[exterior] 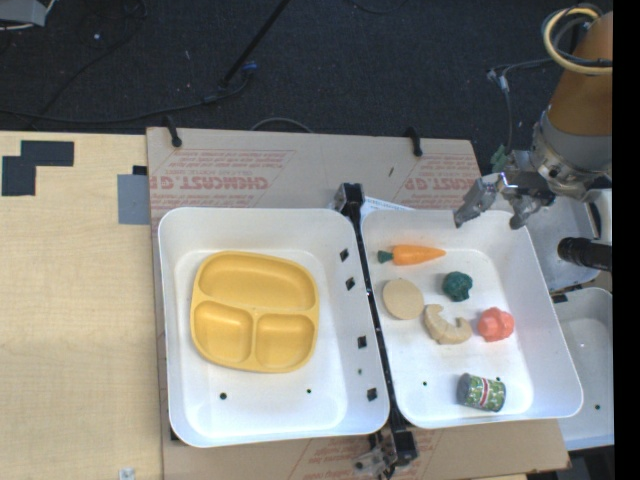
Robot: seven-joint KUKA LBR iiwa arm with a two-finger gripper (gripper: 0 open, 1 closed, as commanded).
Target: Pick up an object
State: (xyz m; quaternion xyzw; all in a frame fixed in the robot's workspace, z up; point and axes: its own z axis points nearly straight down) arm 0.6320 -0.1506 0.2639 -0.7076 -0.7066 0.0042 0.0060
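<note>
Above the right bin's far right corner: the gripper (497,204) hangs with its two fingers spread apart and nothing between them, over the bin's far rim.
Arm: grey with an orange band (585,73), reaching in from the right edge.
Right bin (560,368): white and shallow, carrying six small things.
Carrot (415,255): orange with a green end, lying near the far edge, the closest thing to the gripper but apart from it.
Green lump (457,286): dark green, just nearer than the carrot's tip.
Tan disc (403,299): flat and round, toward the bin's left edge.
Beige piece (446,326): irregular, just beside the disc on its near right.
Pink piece (494,324): just beside the beige piece, toward the right edge.
Can (481,392): small, on its side near the bin's near edge.
Left bin (180,368): white, touching the right bin along a black-clipped seam.
Yellow tray (256,310): three compartments, sitting in the middle of the left bin.
</note>
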